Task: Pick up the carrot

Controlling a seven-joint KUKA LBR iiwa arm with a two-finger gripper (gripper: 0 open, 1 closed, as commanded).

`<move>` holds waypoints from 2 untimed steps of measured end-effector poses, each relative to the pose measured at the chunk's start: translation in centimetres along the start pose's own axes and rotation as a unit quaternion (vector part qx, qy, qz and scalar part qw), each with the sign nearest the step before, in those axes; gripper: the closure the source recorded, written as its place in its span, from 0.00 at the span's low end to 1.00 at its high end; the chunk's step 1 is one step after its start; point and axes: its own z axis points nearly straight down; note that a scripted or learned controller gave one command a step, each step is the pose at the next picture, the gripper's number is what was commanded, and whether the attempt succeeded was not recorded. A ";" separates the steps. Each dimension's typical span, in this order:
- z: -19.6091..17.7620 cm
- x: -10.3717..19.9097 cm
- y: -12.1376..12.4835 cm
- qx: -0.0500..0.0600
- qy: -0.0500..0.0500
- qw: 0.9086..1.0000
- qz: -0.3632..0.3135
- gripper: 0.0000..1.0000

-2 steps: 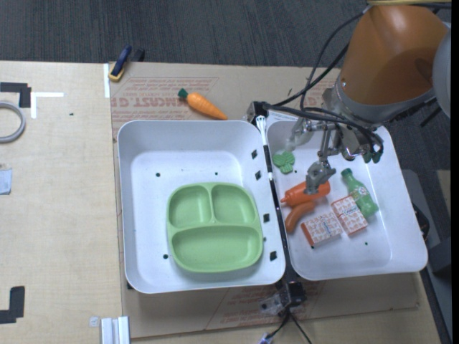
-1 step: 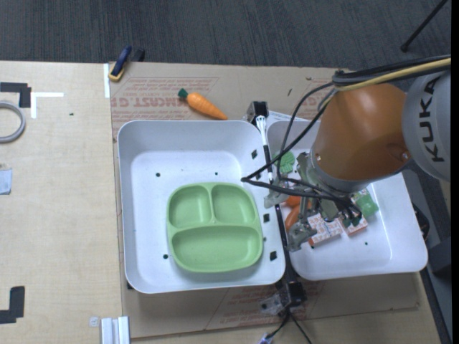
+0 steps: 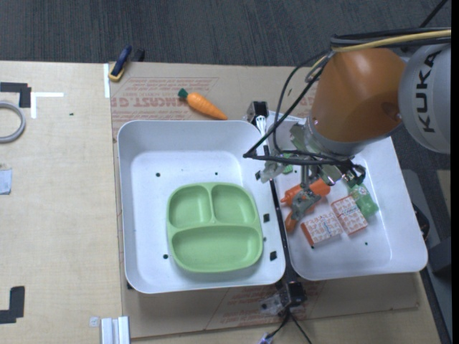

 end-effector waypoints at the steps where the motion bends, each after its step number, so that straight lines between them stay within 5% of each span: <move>1: -6.9 -2.8 -1.9 0.000 0.000 0.996 -0.094 0.00; 2: 0.4 4.3 2.1 -0.001 0.001 0.991 -0.131 0.00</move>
